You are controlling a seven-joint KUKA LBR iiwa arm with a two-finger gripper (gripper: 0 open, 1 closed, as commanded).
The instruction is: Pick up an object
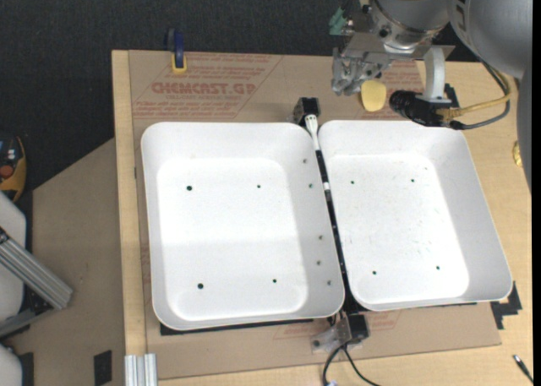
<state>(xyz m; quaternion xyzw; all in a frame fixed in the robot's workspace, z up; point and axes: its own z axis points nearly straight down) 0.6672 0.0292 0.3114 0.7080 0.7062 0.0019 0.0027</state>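
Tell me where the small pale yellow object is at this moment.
The pale yellow object is near the top right of the camera view, just beyond the far rim of the right bin, beside the gripper.

A single small object (373,95) was seen, pale yellow and rounded, with a smooth, soft-looking outline and no visible markings. It was located beyond the far rim of the right bin (473,173), over the brown board (211,89) that covered the desk, and not inside either bin. It was positioned just beside the tool (351,78), on that tool's right in the view. Whether it was clamped by the tool or simply resting on the board could not be determined.
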